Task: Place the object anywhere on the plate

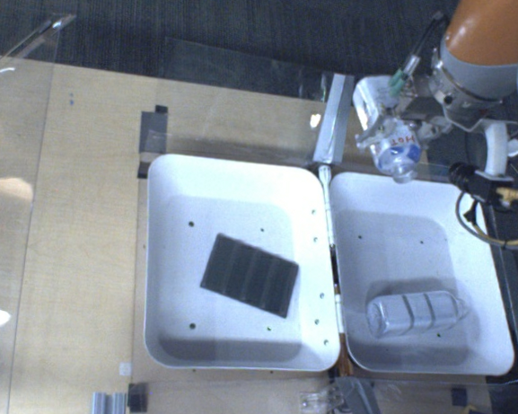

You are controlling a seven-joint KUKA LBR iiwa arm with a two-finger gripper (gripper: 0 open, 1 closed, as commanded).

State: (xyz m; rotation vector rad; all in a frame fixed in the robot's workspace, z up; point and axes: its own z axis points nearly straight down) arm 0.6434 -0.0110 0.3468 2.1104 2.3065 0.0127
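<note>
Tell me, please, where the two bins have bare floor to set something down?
In the left bin, a wide band of bare floor rings the dark plate on all sides. In the right bin, the upper half is bare; the grey object crowds the lower part. The gripper hangs above the right bin's top edge.

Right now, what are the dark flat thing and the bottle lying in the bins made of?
The dark plate looks like matte, ridged plastic or rubber: it shows grooves and no shine. The bottle looks like clear, glossy plastic: the white bin shows through it. Neither is certain.
</note>
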